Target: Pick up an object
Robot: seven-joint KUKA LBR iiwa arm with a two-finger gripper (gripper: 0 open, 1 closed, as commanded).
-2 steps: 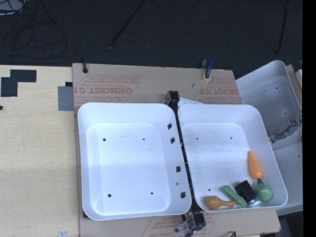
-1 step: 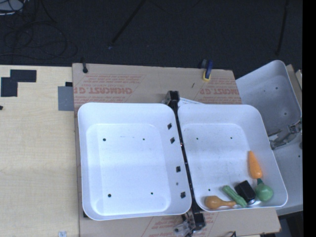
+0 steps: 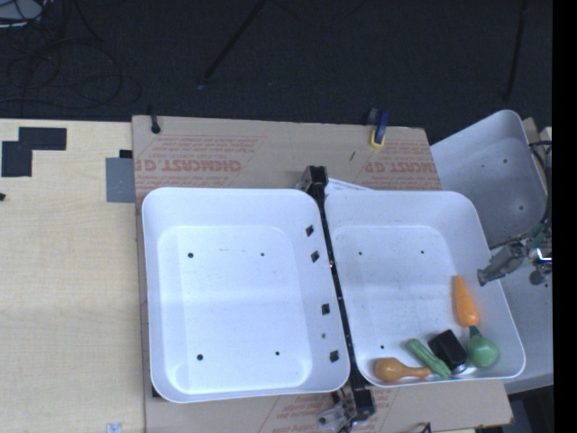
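Hovering at the outer rim of the right white plastic bin [image 3: 505,269], ahead of any grasp: grey metal fingers [image 3: 498,267], spread or pressed together impossible to tell. Just below and inward, orange carrot-shaped toy [image 3: 465,302]; further below, black block [image 3: 448,349], green pieces [image 3: 483,351], yellow-orange gourd [image 3: 397,369]. Next, probably: descent over the carrot.

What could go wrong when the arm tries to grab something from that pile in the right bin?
The green stick, black block, green ball and yellow gourd-shaped toy crowd together in the right bin's near corner, so a grasp may catch two things or nudge them apart. They also lie against the bin's curved wall, which could block a finger. The orange carrot lies apart and looks easier.
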